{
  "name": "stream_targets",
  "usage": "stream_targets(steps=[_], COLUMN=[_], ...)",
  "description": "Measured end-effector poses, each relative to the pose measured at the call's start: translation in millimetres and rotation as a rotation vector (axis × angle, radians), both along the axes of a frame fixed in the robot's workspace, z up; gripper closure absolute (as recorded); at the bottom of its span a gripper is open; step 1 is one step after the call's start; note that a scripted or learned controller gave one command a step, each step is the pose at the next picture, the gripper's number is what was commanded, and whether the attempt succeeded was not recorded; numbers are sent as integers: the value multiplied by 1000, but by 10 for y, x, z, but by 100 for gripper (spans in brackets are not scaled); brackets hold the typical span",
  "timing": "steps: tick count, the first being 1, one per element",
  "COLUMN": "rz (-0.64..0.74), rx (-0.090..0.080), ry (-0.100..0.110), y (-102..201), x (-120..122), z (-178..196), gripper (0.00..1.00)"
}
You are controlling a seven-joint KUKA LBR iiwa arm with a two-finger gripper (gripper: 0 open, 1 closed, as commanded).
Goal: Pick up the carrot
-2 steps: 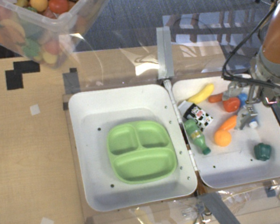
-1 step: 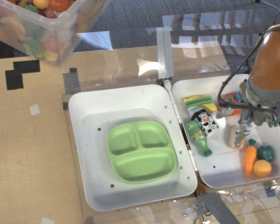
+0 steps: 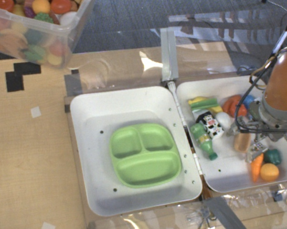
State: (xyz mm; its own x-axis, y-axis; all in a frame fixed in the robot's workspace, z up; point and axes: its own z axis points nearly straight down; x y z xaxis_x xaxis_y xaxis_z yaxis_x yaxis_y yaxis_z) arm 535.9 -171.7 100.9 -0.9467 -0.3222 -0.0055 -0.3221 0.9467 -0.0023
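Observation:
The carrot (image 3: 256, 167), small and orange, lies near the front right corner of the right bin (image 3: 224, 177). It rests against an orange round fruit (image 3: 270, 172) and beside a dark green piece (image 3: 273, 157). My gripper (image 3: 257, 143) hangs under the grey wrist and orange band, just above and behind the carrot. A tan block (image 3: 241, 141) sits close to its left. The wrist hides how the gripper stands.
The right bin also holds a yellow-green corn (image 3: 202, 101), a red tomato (image 3: 232, 106), a black-and-white cow bottle (image 3: 210, 124) and a green bottle (image 3: 205, 145). A green divided plate (image 3: 144, 154) lies in the left bin (image 3: 92, 145). A clear tub of toy food (image 3: 30, 24) stands at the back left.

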Motion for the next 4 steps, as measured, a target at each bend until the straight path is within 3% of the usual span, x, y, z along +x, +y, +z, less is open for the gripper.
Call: stream_targets(steps=[1, 2, 3, 4], rz=[60, 287, 294, 295], rx=[-5, -9, -13, -12], ry=[-14, -14, -25, -24], y=[112, 254, 272, 272], x=[-304, -308, -264, -268], z=[-103, -101, 33, 27], gripper=[0, 0, 100, 0])
